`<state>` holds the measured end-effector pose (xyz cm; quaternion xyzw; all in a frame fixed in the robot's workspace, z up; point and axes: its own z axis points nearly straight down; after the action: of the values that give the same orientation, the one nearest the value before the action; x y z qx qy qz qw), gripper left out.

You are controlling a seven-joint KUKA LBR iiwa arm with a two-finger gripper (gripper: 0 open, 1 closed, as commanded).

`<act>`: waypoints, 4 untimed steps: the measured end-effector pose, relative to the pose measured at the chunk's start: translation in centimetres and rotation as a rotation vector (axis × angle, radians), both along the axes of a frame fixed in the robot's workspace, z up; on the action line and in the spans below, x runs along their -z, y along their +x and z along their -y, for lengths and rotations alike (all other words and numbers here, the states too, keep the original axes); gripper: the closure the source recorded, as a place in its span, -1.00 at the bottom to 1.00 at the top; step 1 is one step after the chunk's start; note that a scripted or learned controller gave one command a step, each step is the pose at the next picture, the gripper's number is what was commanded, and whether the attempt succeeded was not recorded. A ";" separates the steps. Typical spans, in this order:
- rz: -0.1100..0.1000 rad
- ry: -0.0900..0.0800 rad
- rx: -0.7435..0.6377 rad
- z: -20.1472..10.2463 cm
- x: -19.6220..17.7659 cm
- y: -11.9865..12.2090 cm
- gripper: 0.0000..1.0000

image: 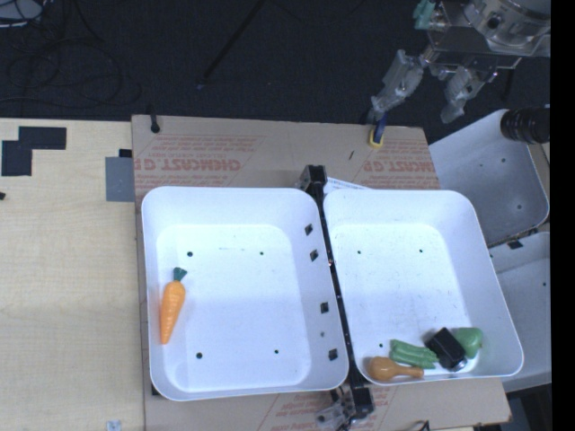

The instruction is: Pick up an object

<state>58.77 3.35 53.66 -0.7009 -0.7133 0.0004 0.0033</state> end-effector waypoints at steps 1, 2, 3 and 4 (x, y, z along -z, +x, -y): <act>0.003 -0.008 0.027 13.3 0.1 5.8 -1.00; 0.001 -0.003 0.013 7.4 -0.1 5.6 -1.00; 0.002 -0.008 0.027 19.4 0.0 5.5 -1.00; 0.001 -0.002 0.011 11.5 -0.1 5.5 -1.00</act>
<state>64.23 -8.20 53.73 -0.7048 -0.7094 0.0009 0.0023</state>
